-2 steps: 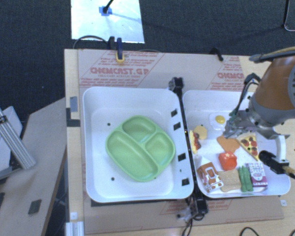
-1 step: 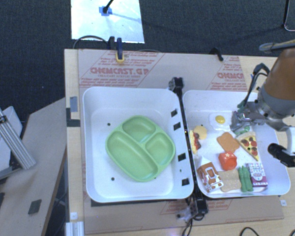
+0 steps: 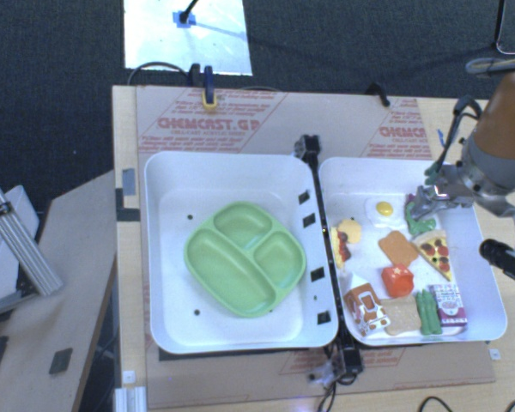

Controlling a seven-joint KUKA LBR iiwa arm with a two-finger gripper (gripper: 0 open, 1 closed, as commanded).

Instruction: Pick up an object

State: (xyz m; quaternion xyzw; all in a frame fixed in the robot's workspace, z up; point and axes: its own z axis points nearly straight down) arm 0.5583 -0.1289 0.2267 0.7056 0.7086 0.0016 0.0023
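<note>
Green divided plastic plate [image 3: 245,258] lies in left bin [image 3: 167,187].

The right bin [image 3: 489,256] holds a scatter of toy food. A fried egg [image 3: 384,209] lies near the top, a green leafy piece [image 3: 421,224] to its right. An orange-brown slab [image 3: 399,249] sits mid-bin beside a pizza slice [image 3: 435,254]. Below lie a red tomato [image 3: 396,281], a green bean pod [image 3: 427,312], a small carton [image 3: 449,305] and a bread slice [image 3: 401,317].
</note>
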